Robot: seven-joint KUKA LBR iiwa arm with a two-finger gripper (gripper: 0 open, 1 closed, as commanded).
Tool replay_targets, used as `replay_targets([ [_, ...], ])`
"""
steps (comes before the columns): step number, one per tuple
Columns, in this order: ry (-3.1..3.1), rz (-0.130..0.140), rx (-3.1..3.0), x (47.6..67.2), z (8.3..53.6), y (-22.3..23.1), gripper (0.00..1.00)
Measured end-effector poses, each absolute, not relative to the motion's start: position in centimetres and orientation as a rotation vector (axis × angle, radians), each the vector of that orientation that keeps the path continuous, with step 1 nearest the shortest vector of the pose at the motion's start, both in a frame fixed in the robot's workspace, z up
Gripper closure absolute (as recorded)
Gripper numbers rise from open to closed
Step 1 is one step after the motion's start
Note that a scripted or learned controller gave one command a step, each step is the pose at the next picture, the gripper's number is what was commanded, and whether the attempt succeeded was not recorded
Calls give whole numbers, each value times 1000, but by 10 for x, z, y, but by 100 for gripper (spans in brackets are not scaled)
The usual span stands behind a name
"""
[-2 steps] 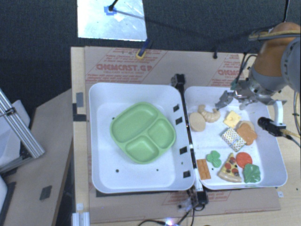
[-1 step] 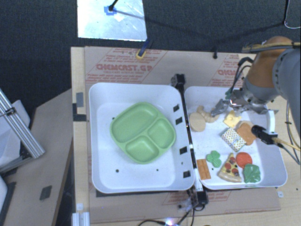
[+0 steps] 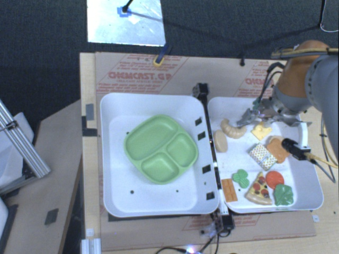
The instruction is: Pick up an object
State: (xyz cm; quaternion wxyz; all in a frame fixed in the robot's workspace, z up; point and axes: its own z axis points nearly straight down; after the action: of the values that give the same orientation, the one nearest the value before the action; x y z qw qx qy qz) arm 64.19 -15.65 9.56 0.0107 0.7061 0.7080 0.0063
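My gripper (image 3: 248, 119) hangs low over the back of the right bin (image 3: 317, 194), reaching in from the right. Its tip is right beside the far end of a tan croissant-shaped piece (image 3: 233, 129), and I cannot tell whether they touch. A yellow cheese wedge (image 3: 261, 132) lies just to the gripper's right. Nearer the front are a checkered white block (image 3: 259, 155), a brown bread slice (image 3: 277, 148), a red tomato (image 3: 274, 178), a pizza slice (image 3: 258, 190), a green broccoli (image 3: 241, 177) and a green leaf (image 3: 284, 194).
A pale egg-shaped piece (image 3: 220, 141) and an orange cracker (image 3: 229, 189) lie along the right bin's left wall. The left bin (image 3: 114, 194) holds a green divided plate (image 3: 161, 148). A dark ridge with clips (image 3: 207, 142) separates the bins.
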Motion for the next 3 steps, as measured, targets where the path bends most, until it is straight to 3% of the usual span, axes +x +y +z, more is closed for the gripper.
replay_targets([
  [1, 2214, 17, 2206, 641, 103, -155, 100],
  [3, 2221, 9, 2210, 638, 227, -158, 100],
])
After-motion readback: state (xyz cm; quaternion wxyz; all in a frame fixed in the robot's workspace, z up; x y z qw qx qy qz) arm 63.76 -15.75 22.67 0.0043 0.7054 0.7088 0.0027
